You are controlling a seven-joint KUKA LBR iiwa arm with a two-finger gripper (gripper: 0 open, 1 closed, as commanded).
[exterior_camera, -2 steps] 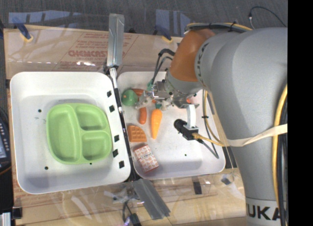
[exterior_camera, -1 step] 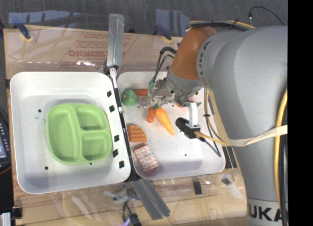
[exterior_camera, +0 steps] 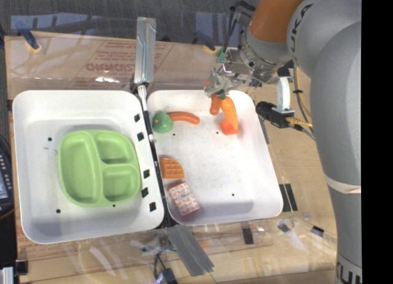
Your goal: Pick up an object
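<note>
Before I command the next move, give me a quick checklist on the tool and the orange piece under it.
1. Tool over the right bin: ok, it sits at the far side of that bin.
2. Orange curved piece at the tool: ok, its upper end meets the tool tip.
3. Piece actually gripped: cannot tell, the contact point is too cluttered to read.
4. Piece lifted off the bin floor: cannot tell from this slant.
5. Neighbours apart from it: ok, the carrot-like toy, waffle piece and red-patterned packet lie apart from it.
6. Green divided plate in the left bin: ok.
</note>
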